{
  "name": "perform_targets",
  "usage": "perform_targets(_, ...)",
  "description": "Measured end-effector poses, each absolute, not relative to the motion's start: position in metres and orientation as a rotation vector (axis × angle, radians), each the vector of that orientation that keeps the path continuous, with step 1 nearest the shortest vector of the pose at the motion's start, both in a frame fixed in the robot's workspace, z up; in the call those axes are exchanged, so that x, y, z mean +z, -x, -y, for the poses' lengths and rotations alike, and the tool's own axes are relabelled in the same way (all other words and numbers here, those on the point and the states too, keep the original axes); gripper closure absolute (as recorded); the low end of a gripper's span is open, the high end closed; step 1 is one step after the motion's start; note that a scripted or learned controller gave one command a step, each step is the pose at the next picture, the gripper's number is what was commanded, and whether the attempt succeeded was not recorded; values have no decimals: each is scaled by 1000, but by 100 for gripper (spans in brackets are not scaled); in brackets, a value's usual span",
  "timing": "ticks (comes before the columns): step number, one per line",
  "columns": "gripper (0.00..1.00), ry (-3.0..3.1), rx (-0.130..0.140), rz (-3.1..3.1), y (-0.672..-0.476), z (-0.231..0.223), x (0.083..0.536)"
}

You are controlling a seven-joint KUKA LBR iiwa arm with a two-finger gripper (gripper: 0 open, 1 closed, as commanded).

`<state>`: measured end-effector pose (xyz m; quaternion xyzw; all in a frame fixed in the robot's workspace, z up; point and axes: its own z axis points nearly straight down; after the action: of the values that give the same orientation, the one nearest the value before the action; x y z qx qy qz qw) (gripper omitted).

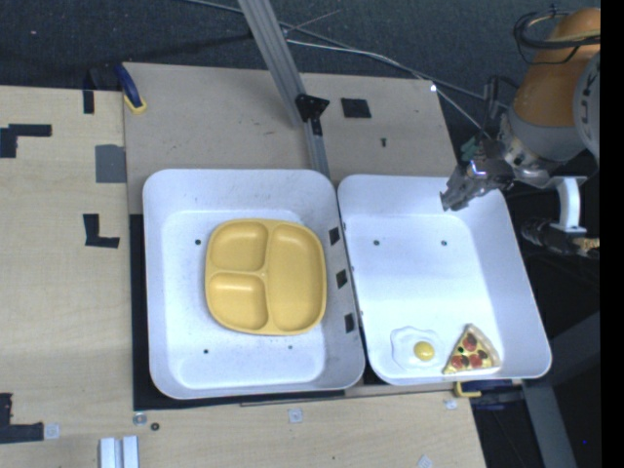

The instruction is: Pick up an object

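The arm leans in from the right, its orange band catching the light, and the gripper [456, 199] hangs at the far right corner of the right bin [429, 261], just over the rim. From where I stand the tool is a small dark shape against the white, and I cannot tell how it is set; nothing hangs from it that I can make out. The things it could take lie at the opposite, near end of that same bin: a toy fried egg [415, 347] flat on the floor, and touching or just beside it on the right a toy pizza slice [473, 350] tucked into the near right corner. The left bin [175, 291] holds a yellow divided plate [265, 276], sitting flat in the middle, well apart from the arm. To my eye the job is at its very start, the approach not yet made. The next move calls for a long reach down the length of the right bin toward the egg or the slice, then a descent; both lie low and flat, close to the wall, which looks awkward to pinch.
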<state>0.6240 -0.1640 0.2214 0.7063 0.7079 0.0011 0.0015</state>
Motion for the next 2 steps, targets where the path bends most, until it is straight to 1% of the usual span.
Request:
perform_targets(1, 100, -2218, 2, -2223, -625, 163, 247)
perform_targets(2, 100, -2217, -1, -2229, -610, 110, 248)
